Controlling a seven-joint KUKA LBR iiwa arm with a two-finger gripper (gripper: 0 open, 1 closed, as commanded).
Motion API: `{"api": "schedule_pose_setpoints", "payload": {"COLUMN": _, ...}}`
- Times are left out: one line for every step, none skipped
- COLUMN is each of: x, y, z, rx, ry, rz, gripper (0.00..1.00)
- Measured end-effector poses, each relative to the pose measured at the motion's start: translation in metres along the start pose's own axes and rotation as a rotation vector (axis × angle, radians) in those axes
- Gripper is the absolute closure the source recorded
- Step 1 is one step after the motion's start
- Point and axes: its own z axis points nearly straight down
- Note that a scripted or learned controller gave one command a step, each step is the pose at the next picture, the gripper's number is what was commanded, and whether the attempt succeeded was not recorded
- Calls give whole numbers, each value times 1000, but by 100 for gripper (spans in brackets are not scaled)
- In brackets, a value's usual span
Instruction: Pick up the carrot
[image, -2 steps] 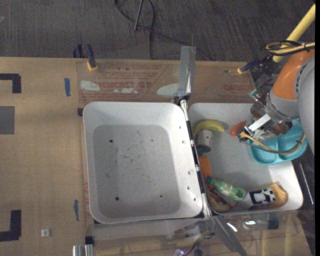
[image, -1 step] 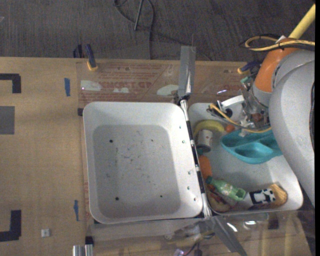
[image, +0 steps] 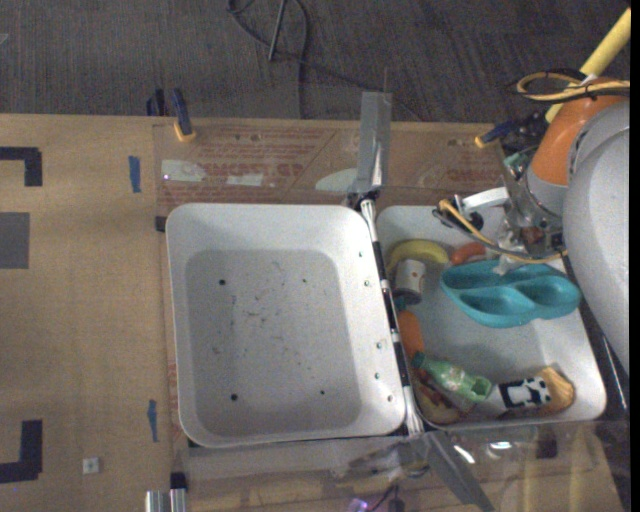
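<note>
The gripper (image: 522, 240) hangs at the back right of the right bin (image: 590, 400), under the grey arm (image: 600, 200) with its orange band (image: 562, 135). Wires and metal parts crowd the wrist there, so I cannot tell how far it is open or whether it grips anything. Its tip seems to sit just above the rear edge of a teal dish (image: 512, 292), close to it or perhaps touching; the blur does not settle which.

The teal dish has two hollows and lies across the middle of the right bin. Just behind its left end shows a small orange-red thing (image: 466, 253), partly hidden. Left of that lies a yellow piece (image: 418, 252) with a small grey cylinder (image: 407, 283) just in front of it.

The carrot (image: 409, 335) is an orange stub lying against the left wall of the right bin, well apart from the gripper, with the teal dish between them. Just in front of it lies a green toy (image: 452, 378), and at the front right a black-and-white toy (image: 524, 393) touching a tan one (image: 559, 387).

The left bin (image: 185, 300) sits just beside the right one, sharing the middle divide.
</note>
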Motion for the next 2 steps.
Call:
{"api": "schedule_pose_setpoints", "payload": {"x": 5, "y": 15, "z": 1, "rx": 18, "ry": -6, "rz": 6, "gripper": 100}}
{"api": "schedule_pose_setpoints", "payload": {"x": 10, "y": 10, "z": -13, "rx": 20, "ry": 0, "rz": -4, "gripper": 100}}
